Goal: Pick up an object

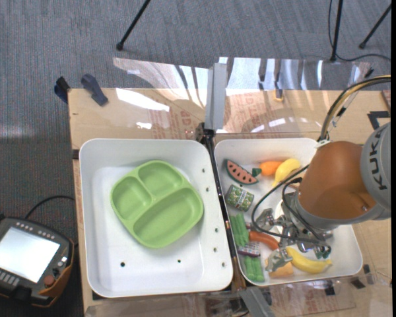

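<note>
Grey KUKA arm with its orange wrist band point(333, 180) hangs over the right white bin point(351, 238), gripper point(297, 238) down among toy food.

Largest on the bench are the two shallow white bins side by side; the left white bin point(102, 269) carries a green plastic divided plate point(157, 202) near its middle. Over the right bin's near right corner the gripper sits low, but whether it is open, closed or gripping anything cannot be told, as the wrist hides it. Just beside it, at the near edge, lies a yellow toy banana point(309, 263). A green toy bean pod point(246, 256) lies along the bin's left wall, an orange toy carrot point(264, 239) beside it. At the far edge rest a yellow toy lemon point(287, 170), a red watermelon slice point(241, 172) and a small orange piece point(270, 168).
</note>
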You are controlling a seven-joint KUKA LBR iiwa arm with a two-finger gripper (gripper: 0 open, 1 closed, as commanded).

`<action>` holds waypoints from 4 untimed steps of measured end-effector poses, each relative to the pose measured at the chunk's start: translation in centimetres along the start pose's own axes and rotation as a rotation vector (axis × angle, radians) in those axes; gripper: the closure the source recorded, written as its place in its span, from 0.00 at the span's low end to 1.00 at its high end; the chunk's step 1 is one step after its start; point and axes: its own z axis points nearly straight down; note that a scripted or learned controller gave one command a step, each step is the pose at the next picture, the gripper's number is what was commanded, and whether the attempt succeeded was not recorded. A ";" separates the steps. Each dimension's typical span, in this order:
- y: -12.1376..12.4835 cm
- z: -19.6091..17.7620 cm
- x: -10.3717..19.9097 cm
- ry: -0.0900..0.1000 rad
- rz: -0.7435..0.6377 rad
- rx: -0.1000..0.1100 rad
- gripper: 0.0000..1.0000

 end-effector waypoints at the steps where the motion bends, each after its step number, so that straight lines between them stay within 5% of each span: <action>1: 0.6 -0.1 0.0 -0.003 -0.025 0.004 0.00; 2: 0.4 0.0 -2.3 0.002 -0.082 0.000 0.00; 3: 1.1 -0.2 -0.8 -0.010 0.013 0.003 0.00; 4: 0.9 0.0 -2.5 0.002 -0.013 0.000 0.00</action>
